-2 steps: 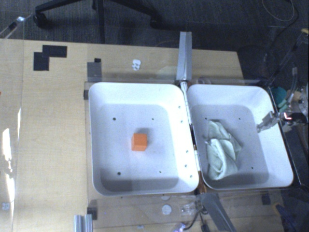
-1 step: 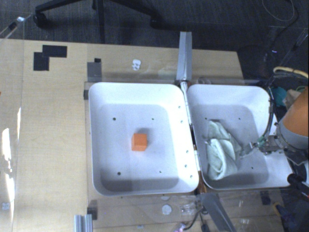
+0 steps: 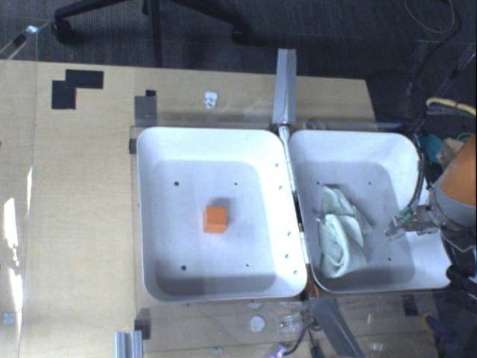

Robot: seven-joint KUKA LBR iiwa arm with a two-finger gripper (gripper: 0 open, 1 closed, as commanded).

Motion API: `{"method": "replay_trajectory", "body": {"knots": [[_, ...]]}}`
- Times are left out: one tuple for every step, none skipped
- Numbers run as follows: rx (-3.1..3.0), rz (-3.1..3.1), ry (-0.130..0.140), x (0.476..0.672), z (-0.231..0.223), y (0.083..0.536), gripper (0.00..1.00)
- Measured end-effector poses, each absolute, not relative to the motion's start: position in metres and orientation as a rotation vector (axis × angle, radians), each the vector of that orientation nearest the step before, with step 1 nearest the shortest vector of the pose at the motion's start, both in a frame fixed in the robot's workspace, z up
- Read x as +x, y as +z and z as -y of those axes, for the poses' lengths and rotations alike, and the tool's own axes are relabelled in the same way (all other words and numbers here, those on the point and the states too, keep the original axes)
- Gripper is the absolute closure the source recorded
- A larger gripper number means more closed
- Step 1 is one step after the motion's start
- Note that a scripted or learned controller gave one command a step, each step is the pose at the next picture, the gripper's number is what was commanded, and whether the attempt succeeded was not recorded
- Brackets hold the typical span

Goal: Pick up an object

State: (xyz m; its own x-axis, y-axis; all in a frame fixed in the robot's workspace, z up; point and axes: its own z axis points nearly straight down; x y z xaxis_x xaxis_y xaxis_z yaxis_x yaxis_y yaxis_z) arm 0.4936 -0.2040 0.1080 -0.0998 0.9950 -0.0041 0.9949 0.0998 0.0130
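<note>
Gripper [image 3: 395,228] hangs low over the right side of the right bin [image 3: 387,149], at the end of the arm that reaches in from the right edge of the camera view; whether it is open or closed cannot be told from this angle, and nothing can be seen in its hold. Its tip points left, toward the middle of that bin, and lies near but apart from the cloth. Behind it the arm's orange band [image 3: 460,171] sits above the grey wrist, out past the bin's right rim. Two shallow white bins stand side by side on the wooden bench [image 3: 82,222], their inner rims touching. One crumpled white cloth [image 3: 340,230] lies in the right bin, towards its left half and front. One small orange cube [image 3: 215,219] rests alone on the floor of the left bin [image 3: 160,155], about in the middle, well apart from the gripper.
</note>
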Motion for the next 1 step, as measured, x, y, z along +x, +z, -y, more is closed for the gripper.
{"method": "replay_trajectory", "body": {"knots": [[2.249, -2.188, 0.005, 0.5575, 0.1511, 0.1888, 1.0]]}}
